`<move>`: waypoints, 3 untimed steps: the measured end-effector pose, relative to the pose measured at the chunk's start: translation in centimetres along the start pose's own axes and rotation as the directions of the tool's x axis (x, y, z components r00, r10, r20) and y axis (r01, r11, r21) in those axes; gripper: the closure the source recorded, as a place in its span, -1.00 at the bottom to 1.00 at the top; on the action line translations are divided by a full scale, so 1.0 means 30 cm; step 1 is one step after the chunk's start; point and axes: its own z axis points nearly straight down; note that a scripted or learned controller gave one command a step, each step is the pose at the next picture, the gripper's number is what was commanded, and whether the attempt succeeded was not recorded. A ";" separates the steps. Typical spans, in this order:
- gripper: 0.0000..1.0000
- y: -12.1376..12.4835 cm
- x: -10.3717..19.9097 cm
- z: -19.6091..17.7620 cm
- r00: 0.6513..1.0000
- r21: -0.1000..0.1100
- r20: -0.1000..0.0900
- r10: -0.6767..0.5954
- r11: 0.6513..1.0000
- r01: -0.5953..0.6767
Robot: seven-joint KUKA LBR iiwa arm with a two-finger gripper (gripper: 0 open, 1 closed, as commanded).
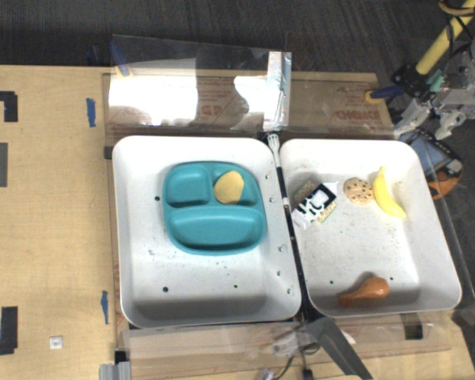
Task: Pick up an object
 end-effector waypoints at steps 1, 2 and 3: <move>-1.00 -0.066 0.104 0.245 0.976 0.007 -0.001 0.220 0.975 -0.220; -1.00 -0.124 0.047 0.545 0.985 -0.019 -0.001 0.174 0.985 -0.174; -1.00 -0.223 0.030 0.589 0.997 -0.014 -0.005 -0.075 0.997 0.075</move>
